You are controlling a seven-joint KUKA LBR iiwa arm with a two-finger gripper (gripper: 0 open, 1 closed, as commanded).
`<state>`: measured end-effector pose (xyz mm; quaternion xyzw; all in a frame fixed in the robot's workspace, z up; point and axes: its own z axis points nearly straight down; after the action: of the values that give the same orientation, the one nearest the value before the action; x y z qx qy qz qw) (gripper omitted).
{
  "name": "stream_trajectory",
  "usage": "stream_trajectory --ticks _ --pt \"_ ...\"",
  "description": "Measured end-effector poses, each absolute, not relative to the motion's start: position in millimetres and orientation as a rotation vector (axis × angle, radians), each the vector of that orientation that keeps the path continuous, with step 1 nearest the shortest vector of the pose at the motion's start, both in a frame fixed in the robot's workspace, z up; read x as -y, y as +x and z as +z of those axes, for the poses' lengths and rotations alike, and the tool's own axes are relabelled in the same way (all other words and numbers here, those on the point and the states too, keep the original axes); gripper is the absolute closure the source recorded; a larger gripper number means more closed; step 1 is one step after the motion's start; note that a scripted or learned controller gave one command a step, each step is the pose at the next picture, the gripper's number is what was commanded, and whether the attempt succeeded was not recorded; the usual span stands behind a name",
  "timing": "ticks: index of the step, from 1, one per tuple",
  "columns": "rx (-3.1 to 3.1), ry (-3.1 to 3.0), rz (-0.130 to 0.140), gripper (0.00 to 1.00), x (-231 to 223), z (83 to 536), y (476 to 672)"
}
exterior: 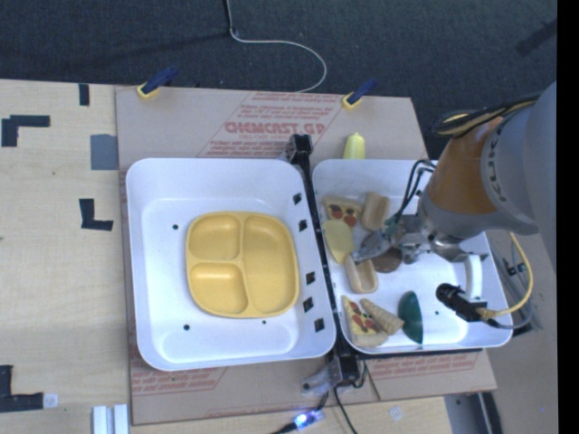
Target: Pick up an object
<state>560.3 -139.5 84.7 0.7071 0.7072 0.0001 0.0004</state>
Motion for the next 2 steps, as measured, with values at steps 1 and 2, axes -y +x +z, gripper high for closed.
stream_trajectory --ticks 1,2 --pt "-2.218 2.214 0.006 1.0 140.1 98.6 562.6" --pt "-2.22 2.217 0.003 1.0 141.4 159.6 570.2"
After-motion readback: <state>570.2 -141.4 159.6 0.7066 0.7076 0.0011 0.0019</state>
